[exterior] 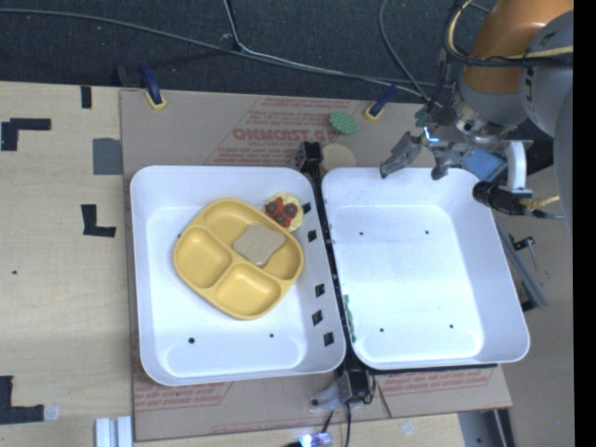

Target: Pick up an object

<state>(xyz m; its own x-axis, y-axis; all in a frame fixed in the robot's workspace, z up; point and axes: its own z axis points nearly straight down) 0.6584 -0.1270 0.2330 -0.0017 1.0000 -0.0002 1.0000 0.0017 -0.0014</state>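
Yellow divided plate (237, 257) fills the left bin (154, 338), a tan slice (257, 243) on it (a small red-topped piece (284, 209) at its far edge). The gripper (419, 156) hovers over the right bin's (494, 338) far edge, fingers spread, holding nothing.

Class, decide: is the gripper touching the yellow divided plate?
Apart. The camera view shows the gripper over the right bin's far rim, while the yellow divided plate lies in the left bin.

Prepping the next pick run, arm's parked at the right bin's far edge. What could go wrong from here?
1. The gripper hangs over the right white bin's far rim, while the objects sit in the left white bin; crossing could clip the black centre divider.
2. The flat tan toast-like piece lies in the yellow compartment plate; a pinch may slip.
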